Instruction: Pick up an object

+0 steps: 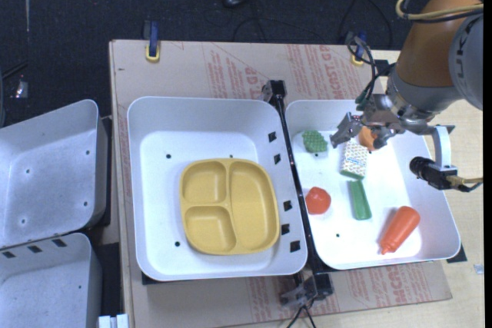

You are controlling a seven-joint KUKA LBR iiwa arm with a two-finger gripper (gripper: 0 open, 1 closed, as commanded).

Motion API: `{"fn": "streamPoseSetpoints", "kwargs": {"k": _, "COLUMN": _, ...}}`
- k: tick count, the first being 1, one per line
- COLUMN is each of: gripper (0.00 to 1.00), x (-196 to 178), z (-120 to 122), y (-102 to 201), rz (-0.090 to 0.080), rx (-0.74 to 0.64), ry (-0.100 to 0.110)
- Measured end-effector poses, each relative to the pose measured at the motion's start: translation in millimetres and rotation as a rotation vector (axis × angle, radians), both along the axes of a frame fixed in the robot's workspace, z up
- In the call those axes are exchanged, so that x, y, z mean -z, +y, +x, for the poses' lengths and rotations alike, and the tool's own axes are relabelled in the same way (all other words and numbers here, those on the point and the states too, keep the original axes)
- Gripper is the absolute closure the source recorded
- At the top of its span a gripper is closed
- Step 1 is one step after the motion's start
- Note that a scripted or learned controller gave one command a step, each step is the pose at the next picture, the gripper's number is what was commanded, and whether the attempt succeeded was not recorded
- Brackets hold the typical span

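The gripper (355,132) was positioned low over the right bin (438,200), at roughly 12 o'clock of its floor, with the grey-and-orange arm (434,50) brought in from 2 o'clock. Whether the hand was released or clenched could not be told, since the tips were lost against clutter and the wrist. No object was seen to be grasped. The placement was judged to be a descent onto a pick target: an orange object (367,138) was partly hidden right at the tool, and a white patterned block (354,158) lay just below it at 6 o'clock, touching or nearly so. Either could have been the intended thing; which one could not be determined. All loose items were grouped in the right bin, which explained the reach there: a green textured piece (313,140) at 9 o'clock of the gripper, a green bar (359,199) further down at 6, a red round item (318,200) at 7 and an orange carrot-like item (398,229) at 5, well apart. The left bin (154,165) was occupied by a yellow divided tray (229,205) — not in the way. Crowding was judged the main risk, with the orange object and the block tight together near the far wall.
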State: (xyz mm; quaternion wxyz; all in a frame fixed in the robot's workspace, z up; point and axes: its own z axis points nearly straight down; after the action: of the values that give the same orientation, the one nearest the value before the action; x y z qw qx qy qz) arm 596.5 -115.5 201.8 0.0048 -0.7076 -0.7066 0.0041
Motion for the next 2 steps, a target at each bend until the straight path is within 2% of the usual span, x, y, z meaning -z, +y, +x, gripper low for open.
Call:
{"fn": "streamPoseSetpoints", "kwargs": {"k": 1, "gripper": 0.0, "x": -6.3, "z": 2.9, "y": 0.2, "rz": -0.001, "rx": -0.002, "ry": -0.012}}
{"fn": "streamPoseSetpoints", "kwargs": {"k": 2, "gripper": 0.0, "x": 57.9, "z": 3.4, "y": 1.5, "rz": 0.0, "rx": -0.001, "ry": -0.007}}
